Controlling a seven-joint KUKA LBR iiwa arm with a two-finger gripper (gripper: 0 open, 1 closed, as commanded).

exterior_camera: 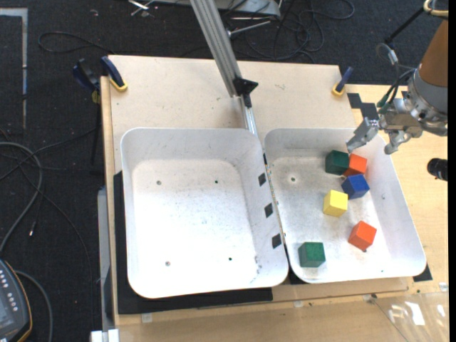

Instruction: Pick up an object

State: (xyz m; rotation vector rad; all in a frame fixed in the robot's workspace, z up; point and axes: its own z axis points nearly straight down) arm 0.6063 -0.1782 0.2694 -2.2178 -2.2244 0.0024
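So the pincer (pixel 377 138) is sitting at the upper right of the frame, over the far rim of the right bin (pixel 406 223), fingers spread apart with nothing between them. The arm comes in from the right edge, grey with that orange band above the wrist.

All the cubes are in the right bin. There's a dark green cube (pixel 336 163) just below the pincer, with an orange cube (pixel 357 164) touching its right side and a blue cube (pixel 355 185) right under that one. A yellow cube (pixel 335 203) sits just beside the blue one, lower left of it. Further down there's another orange cube (pixel 363 235) near the right wall, and a second green cube (pixel 311 254) down by the bottom edge, well apart from the cluster.

The left bin (pixel 135 191) takes up the middle-left of the frame, both bins on the wooden desk (pixel 178 91)
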